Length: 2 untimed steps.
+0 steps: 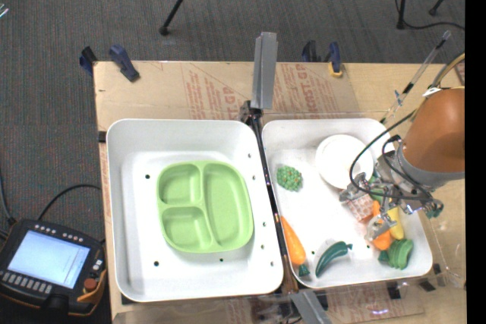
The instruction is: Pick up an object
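The right bin [304,134] holds a green bumpy ball [289,178], a white round plate [340,160], an orange carrot [294,240], a dark green pepper [332,256] and a green leafy toy [399,253]. My gripper [377,218] hangs low over the bin's right side, above a cluster of small orange and yellow pieces [386,231]. The wrist and its cables hide the fingertips there.
The left bin [129,163] bears a light green divided tray [205,207]. A grey post [264,72] rises between the bins at the back. Clamps sit on the cardboard's far edge, and a teach pendant [49,262] lies at the lower left.
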{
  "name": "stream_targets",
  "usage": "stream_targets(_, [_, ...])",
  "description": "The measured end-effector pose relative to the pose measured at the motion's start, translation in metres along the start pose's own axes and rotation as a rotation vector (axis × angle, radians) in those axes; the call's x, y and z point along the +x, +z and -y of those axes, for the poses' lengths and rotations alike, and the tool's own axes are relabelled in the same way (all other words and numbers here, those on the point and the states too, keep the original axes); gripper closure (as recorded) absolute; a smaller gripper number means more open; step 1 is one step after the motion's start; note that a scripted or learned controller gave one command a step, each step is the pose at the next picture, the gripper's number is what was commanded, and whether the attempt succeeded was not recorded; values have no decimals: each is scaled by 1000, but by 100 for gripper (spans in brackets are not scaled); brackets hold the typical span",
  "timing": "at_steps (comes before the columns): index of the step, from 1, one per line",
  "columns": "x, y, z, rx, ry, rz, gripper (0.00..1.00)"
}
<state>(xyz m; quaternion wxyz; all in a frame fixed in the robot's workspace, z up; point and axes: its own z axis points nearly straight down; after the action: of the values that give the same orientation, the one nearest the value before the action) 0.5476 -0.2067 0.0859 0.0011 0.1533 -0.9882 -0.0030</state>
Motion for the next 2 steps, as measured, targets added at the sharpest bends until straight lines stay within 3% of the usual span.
stream_targets(1, [16,-1,-42,3,207,2,0])
stream_targets(2, [14,-11,-43,2,203,5,100])
